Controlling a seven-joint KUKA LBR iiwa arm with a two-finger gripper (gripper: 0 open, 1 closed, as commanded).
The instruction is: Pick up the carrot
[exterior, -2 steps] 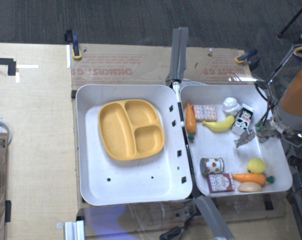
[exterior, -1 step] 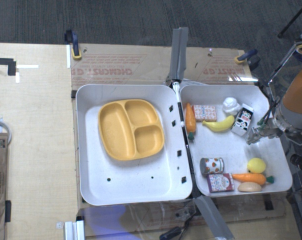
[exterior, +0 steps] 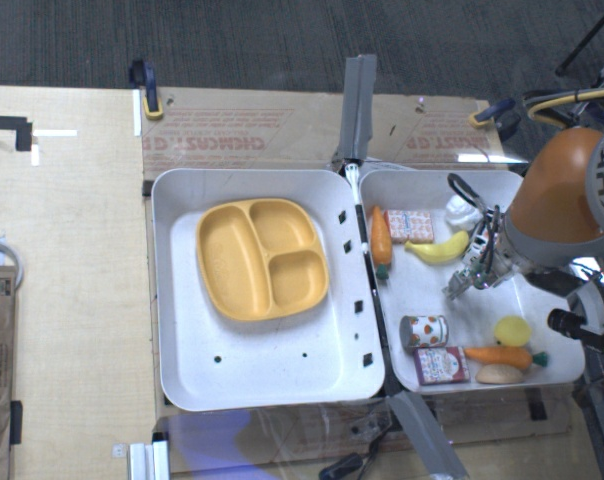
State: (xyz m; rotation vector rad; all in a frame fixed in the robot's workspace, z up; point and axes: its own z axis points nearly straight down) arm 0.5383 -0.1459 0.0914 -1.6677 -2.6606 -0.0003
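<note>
While the claw (exterior: 460,284) hung over the middle of the right bin (exterior: 422,178), I couldn't tell whether it was apart or together. The carrot (exterior: 499,356) lay below and a touch right of it, near the front wall, well apart from it. A banana (exterior: 437,249) sat just up-left, a can (exterior: 423,330) down-left, a yellow ball (exterior: 513,329) down-right.

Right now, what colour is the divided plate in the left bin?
Yellow-orange divided plate; camera view.
</note>
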